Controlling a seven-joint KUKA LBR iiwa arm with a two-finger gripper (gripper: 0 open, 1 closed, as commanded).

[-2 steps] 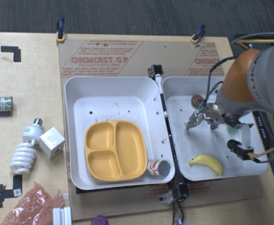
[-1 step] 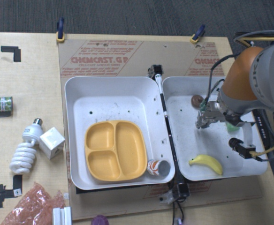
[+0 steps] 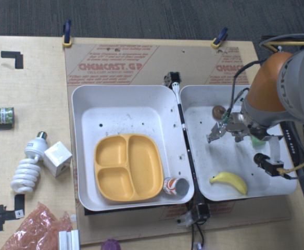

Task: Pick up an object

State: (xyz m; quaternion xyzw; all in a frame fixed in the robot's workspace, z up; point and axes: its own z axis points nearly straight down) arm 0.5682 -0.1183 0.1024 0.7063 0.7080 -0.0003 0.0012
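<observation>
The gripper [image 3: 216,134] hangs over the right bin [image 3: 204,100], its fingers [image 3: 213,137] pointing toward the bin's left wall. They look slightly parted with nothing between them, though the tips are small and hard to read. Just above the fingers, near the wrist, sits a small brown ball [image 3: 218,111]. Below and a little to the right of the fingers lies a banana [image 3: 229,182], well apart from them. Something green [image 3: 258,141] peeks out behind the gripper body. Far to the left, in the left bin [image 3: 84,139], rest a yellow divided plate [image 3: 128,166] and a small can [image 3: 176,186].
</observation>
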